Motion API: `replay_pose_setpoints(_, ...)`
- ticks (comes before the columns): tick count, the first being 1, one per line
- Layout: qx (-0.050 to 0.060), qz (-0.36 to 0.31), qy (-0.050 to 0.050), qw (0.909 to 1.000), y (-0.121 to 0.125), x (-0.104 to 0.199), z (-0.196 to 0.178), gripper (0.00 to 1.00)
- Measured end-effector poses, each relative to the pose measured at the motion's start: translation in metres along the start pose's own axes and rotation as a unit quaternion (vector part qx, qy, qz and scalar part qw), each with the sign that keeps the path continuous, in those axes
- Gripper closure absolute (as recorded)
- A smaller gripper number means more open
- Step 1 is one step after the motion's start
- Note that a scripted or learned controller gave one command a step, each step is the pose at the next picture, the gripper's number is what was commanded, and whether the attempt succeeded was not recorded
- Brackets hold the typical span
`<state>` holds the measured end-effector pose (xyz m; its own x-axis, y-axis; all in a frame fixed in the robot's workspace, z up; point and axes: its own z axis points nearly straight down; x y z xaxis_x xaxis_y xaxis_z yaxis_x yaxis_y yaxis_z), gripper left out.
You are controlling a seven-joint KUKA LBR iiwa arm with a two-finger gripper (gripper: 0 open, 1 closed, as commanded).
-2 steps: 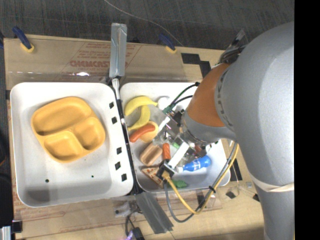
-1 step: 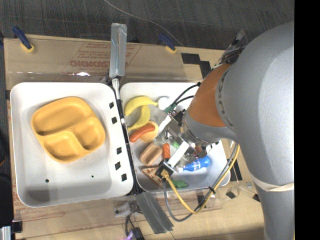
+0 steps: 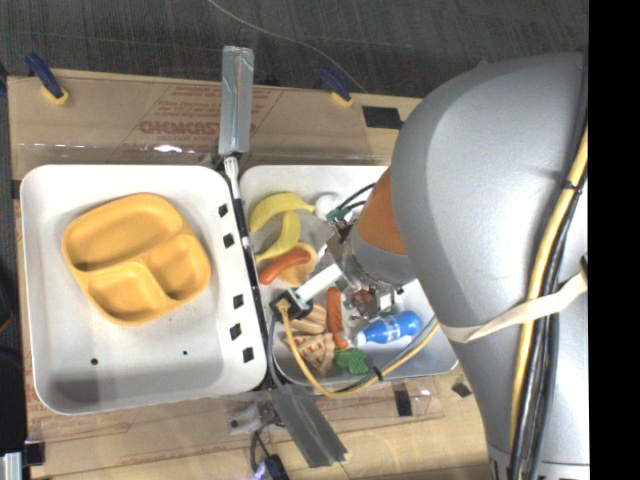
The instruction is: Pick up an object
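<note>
Gripper (image 3: 345,298) sits low in the right bin (image 3: 300,180), center frame, over crowded toy food; can't tell its state. It'll probably nudge the carrot (image 3: 334,310) or the blue bottle (image 3: 392,329) aside.

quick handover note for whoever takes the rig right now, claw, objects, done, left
Claw: low in the right bin, among the toys; its grip can't be read, nothing seen held.
Objects: banana, hot dog, carrot and blue bottle all lie in the right bin. Yellow divided tray sits in the left bin.
Done: arm is down over the pile.
Left: grasp one object and lift it.
</note>
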<state>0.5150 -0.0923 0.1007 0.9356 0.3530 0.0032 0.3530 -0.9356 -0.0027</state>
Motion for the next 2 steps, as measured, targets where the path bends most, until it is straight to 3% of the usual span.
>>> replay_pose_setpoints(1,0.003,-0.02,-0.004,0.9998,0.002,-0.022,-0.017,0.0)
replay_pose_setpoints(2,0.001,0.076,-0.004,0.9971,0.019,0.042,0.011,0.0)
